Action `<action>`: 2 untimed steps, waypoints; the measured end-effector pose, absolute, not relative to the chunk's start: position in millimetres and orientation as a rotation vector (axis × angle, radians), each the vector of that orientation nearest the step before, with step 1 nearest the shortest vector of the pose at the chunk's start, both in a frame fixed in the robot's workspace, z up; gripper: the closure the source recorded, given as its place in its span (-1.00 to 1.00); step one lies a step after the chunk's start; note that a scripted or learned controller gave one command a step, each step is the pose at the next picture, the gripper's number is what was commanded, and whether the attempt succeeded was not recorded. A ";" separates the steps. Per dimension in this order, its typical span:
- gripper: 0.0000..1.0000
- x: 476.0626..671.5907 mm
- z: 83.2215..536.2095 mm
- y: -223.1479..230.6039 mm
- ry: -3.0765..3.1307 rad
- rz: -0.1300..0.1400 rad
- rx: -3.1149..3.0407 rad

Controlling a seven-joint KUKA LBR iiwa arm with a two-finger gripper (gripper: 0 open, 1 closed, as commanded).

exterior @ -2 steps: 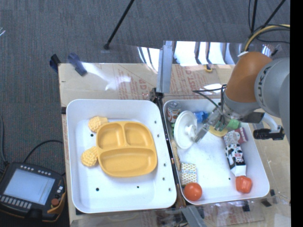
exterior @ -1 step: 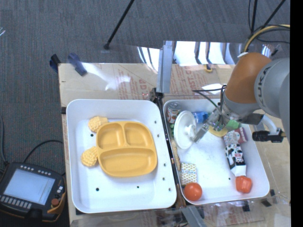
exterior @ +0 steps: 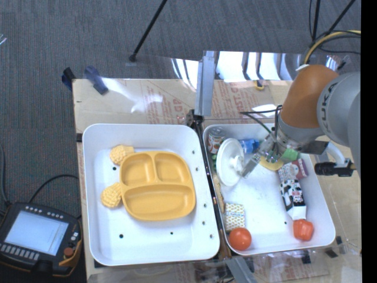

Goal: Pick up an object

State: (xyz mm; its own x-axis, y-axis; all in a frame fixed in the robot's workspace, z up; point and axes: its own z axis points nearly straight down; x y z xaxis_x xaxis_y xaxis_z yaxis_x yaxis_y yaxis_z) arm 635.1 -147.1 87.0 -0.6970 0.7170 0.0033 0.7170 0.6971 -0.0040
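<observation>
The tool (exterior: pixel 254 163) hangs low in the right bin (exterior: pixel 323 208), its tip at the edge of the white plate (exterior: pixel 228 161) that stands tilted near the bin's left wall. Whether its grip is wide or narrow cannot be told; the tip is small and blurred.

Risks: a thin, tilted plate offers little purchase and may slip or tip against the can (exterior: pixel 215 138) behind it. Crowding near the tip could produce a glancing contact.

Count, right bin: one plate, one can, one blue item (exterior: pixel 250 144), one milk carton (exterior: pixel 293 194), one small box (exterior: pixel 235 216), one tomato (exterior: pixel 240 239), one orange-red piece (exterior: pixel 303 229).

Left bin (exterior: pixel 97 217): one yellow divided tray (exterior: pixel 156 185), two waffle pieces (exterior: pixel 112 196).
</observation>
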 end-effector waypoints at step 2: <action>-1.00 635.2 86.5 -130.0 -2.919 0.014 -1.139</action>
State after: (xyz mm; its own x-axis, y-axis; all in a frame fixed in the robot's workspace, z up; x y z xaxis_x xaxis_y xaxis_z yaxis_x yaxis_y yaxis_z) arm 635.2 -130.0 86.5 -0.7357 0.6773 0.0049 0.6772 0.7357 -0.0113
